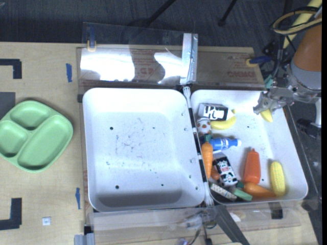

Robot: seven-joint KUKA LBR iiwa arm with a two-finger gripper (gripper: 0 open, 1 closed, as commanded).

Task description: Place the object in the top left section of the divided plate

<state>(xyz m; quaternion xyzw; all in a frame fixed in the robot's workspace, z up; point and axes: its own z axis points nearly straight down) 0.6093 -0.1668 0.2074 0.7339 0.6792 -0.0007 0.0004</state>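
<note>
Hand (266, 107) sits over far corner of the right bin (294, 137), w/ a small yellow object (267, 116) just below it, touching the tips; can't tell if it's truly gripped or if the hand is open or closed. Green divided plate (33, 135) lies on counter (46, 188), well left of the left bin (138, 147). Banana (225, 122), blue bottle (225, 144), carrot (206, 157), corn (277, 176) lie in right bin.

Left bin (138, 147) lies bare; toys (225, 157) crowd right bin (294, 152).
</note>
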